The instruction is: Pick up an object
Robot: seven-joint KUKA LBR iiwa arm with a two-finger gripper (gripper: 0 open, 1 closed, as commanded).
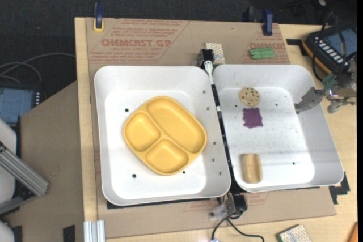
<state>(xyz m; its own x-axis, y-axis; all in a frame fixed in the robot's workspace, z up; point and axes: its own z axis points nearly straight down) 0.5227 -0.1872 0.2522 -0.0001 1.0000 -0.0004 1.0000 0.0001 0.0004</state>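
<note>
The right bin point(317, 147) holds three small things. A round speckled cookie point(248, 96) lies near its back, a flat purple piece point(252, 117) sits just in front of the cookie, and a tan bread-like roll point(251, 168) rests near the front wall. My gripper point(311, 100) reaches in from the right edge, over the right bin's far right rim. It is well to the right of the cookie and the purple piece and touches none of them. Nothing shows in its grasp.
A yellow three-compartment plate point(164, 134) lies in the left bin point(110, 122). A green object point(262, 54) lies on the cardboard behind the right bin. Blue clamps point(98, 17) hold the board's back edge. Dark equipment point(332, 48) stands at the far right.
</note>
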